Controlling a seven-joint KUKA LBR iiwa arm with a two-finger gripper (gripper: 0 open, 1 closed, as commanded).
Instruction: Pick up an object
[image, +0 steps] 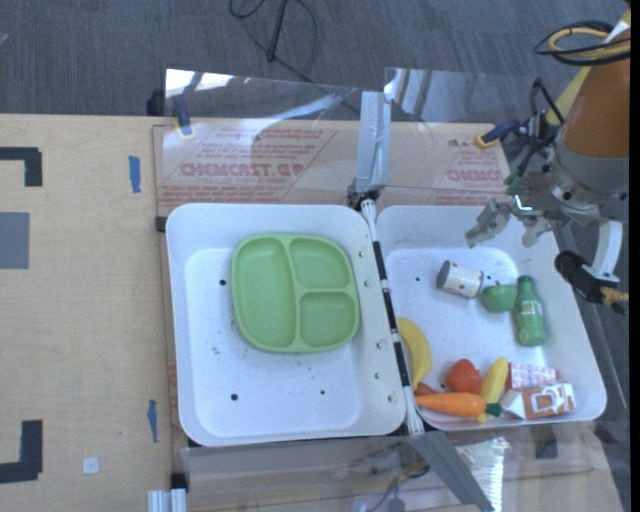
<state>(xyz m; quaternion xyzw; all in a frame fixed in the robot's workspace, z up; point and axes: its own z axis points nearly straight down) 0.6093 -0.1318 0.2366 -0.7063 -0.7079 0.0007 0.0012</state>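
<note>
Pick not yet made; nothing held.

Nearest candidates in right bin (590, 395): can (460, 279) lying on its side, green bottle (529, 312) beside it, well apart from the cluster of banana (416, 347), tomato (462, 375), carrot (452, 404) and carton (545, 400) at the near wall. Gripper (508, 219) poised above the far edge, fingers apparently spread wide, though blurred. Green plate (295, 292) alone in left bin (190, 330). Risks: can likely to roll from a closing pinch; bottle likely knocked aside if descent lands between the two; clustered items likely to jam fingers.
</note>
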